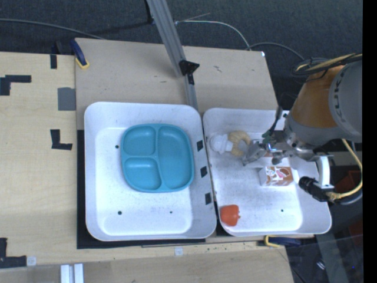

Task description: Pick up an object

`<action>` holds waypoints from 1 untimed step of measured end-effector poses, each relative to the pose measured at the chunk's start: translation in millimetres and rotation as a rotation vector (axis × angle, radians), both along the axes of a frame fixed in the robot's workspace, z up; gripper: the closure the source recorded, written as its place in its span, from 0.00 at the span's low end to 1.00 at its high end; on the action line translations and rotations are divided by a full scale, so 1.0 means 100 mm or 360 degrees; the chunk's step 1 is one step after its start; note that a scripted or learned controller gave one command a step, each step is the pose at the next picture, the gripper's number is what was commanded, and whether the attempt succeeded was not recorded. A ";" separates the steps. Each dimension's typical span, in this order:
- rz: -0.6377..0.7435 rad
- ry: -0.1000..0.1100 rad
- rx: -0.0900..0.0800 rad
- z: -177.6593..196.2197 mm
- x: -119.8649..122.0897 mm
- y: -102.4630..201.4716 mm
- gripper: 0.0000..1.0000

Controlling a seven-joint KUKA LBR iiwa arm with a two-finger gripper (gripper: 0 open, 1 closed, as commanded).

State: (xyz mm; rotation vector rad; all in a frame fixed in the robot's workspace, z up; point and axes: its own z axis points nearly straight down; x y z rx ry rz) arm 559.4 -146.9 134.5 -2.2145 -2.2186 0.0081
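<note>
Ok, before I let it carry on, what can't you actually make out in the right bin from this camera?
- Gripper: too small and blurred to tell its finger state or whether it touches anything.
- Tan object beside the white object: too blurred to identify.
- Printed packet: label unreadable.
- Orange object: shape unclear at the bin's near wall.

In the right bin (259, 220), a white-and-tan object (230, 141) and a printed packet (276, 175) are crowding the twelve-to-three o'clock part. An orange object (230, 214) is sitting at seven o'clock. The middle floor is lying open. A blue divided plate (158, 158) is taking up the left bin's (100, 211) centre.
</note>
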 end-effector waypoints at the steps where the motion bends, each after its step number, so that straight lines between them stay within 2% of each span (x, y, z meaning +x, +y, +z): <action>1: -0.0001 -0.0012 -0.0005 -0.47 0.00 0.00 0.00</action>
